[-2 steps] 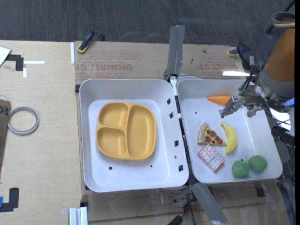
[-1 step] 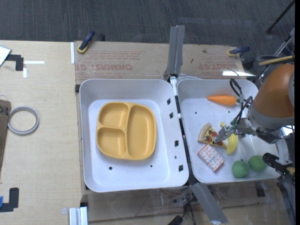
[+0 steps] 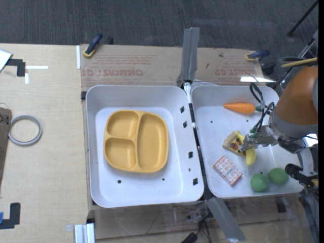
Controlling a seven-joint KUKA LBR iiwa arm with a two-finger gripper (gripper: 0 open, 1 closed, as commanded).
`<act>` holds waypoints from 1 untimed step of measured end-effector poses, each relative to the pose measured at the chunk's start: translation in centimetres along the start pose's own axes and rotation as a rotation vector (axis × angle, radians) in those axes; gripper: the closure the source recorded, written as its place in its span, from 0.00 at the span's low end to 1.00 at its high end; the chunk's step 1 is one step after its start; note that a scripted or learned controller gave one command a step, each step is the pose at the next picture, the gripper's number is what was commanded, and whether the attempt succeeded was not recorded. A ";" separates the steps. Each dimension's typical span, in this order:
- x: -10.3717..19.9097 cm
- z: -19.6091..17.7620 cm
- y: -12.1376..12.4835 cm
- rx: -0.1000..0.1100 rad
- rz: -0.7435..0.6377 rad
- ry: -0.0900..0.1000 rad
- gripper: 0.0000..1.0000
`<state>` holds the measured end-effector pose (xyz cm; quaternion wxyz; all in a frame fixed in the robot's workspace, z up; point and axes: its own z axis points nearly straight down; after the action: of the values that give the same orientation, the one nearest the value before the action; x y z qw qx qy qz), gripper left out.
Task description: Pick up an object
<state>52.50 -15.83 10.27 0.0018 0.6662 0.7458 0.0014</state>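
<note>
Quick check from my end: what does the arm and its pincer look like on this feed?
The arm comes in from the right, bulky and rounded, with a broad orange band above a grey wrist section. Thin black cables loop along its left side. The pincer is small, dark and metallic, much slimmer than the arm.

It looks like a robot laboratory: a pale wooden counter (image 3: 45, 186) with two shallow white plastic bins (image 3: 96, 151), blue clamps (image 3: 92, 45), grey carpet floor (image 3: 152, 9).
</note>
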 end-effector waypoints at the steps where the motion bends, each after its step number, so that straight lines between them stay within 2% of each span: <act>1: 0.5 0.8 -3.6 -0.002 0.022 -0.002 1.00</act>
<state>48.83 -15.79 9.49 0.0029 0.6744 0.7384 0.0015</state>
